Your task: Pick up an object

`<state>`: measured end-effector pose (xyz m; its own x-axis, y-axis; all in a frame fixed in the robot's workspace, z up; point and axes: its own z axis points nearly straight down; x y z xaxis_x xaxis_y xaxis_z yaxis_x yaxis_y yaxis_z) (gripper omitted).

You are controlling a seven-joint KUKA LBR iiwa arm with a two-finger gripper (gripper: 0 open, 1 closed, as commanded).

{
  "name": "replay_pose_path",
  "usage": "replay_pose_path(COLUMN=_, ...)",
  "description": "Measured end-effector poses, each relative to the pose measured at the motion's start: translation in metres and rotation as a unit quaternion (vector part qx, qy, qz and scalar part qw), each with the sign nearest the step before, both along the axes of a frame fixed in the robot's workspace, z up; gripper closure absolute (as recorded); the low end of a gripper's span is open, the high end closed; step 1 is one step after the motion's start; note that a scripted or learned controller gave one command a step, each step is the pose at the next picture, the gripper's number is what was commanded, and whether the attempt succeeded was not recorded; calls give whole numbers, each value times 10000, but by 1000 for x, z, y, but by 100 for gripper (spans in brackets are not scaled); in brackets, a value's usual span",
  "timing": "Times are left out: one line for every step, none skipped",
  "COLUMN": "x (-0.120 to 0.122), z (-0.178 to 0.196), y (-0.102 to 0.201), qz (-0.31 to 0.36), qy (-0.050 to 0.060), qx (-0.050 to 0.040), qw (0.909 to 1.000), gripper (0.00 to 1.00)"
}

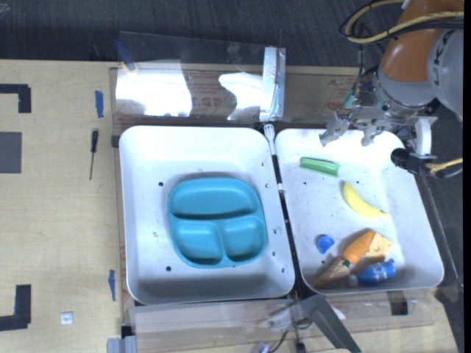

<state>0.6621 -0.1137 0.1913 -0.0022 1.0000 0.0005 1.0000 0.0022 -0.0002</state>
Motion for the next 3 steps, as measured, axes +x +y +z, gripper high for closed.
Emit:
replay_pose_path(x=-63, z=-104, y=-52, qz=1236, qy=-21, qx=-10, qw=9923, gripper=0)
replay_pose_path(x=-60, z=-92, y=-53, qz=1231, qy=-62, qx=-19, qw=9924, gripper=100)
replay_pose_path(x=-66, z=-3, y=56, qz=737, qy=-48, qx=7, qw=9973, gripper=100)
